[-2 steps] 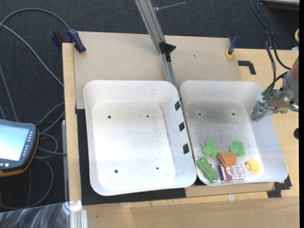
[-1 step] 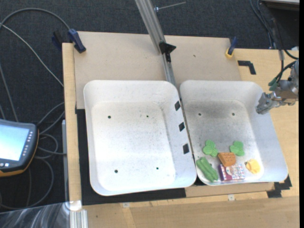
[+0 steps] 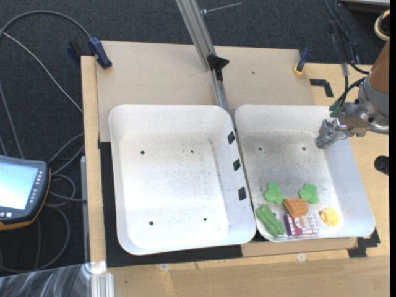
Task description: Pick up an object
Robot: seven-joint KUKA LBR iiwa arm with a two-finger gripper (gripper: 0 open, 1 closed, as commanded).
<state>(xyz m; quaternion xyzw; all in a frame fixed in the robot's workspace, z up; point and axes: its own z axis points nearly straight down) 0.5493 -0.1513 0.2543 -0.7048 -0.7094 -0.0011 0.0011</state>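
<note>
From the camera view, the arm's jaws (image 3: 326, 135) hang over the far right part of the right-hand shallow white plastic bin (image 3: 346, 166), near its right rim, with nothing between them. They are too small and blurred to judge, so I cannot tell whether they stand wide or narrow.

The things to pick lie well apart from them, bunched in that bin's near right corner: 2 small green leafy pieces (image 3: 273, 193), a long green pod-shaped toy (image 3: 270, 219), a small orange block (image 3: 296, 206), a pink and white packet (image 3: 302, 224) and a little yellow lump (image 3: 330, 216).

To do this well, I would say the arm should pick a piece at the edge of the bunch, the yellow lump or a leafy piece, come straight down, and keep clear of the sloping wall.

The orange block touches the packet, so their edges blur together. The arm is cut off at the view's right edge. The left-hand white bin (image 3: 124, 166) sits beside it on the table (image 3: 154, 73).
</note>
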